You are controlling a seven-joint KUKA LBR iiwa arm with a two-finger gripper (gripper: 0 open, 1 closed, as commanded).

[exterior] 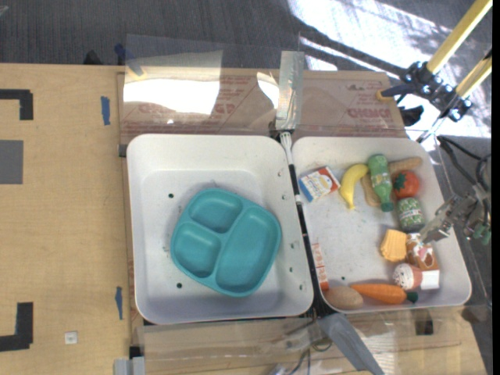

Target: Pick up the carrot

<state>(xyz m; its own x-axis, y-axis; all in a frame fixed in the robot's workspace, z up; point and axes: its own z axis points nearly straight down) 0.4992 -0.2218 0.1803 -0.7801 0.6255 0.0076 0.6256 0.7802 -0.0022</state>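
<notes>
1. Carrot (380, 293): lying flat along the lower edge of the right bin (344, 241), lower right of the frame, beside a potato (342, 296).
2. Gripper (439, 226): at the right bin's right rim, above the toy food; state of the fingers impossible to tell.
3. Teal tray (226, 242): in the left bin (156, 170).

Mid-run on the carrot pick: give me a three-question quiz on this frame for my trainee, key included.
1. True or false: the carrot lies in the same bin as the teal tray.
2. Which item lies just left of the carrot along the right bin's near wall? A) banana B) potato C) green bottle
3. Fill in: the teal tray has ___ compartments.

Key
1. False: the carrot is in the right bin, the tray in the left bin.
2. B
3. three
</notes>
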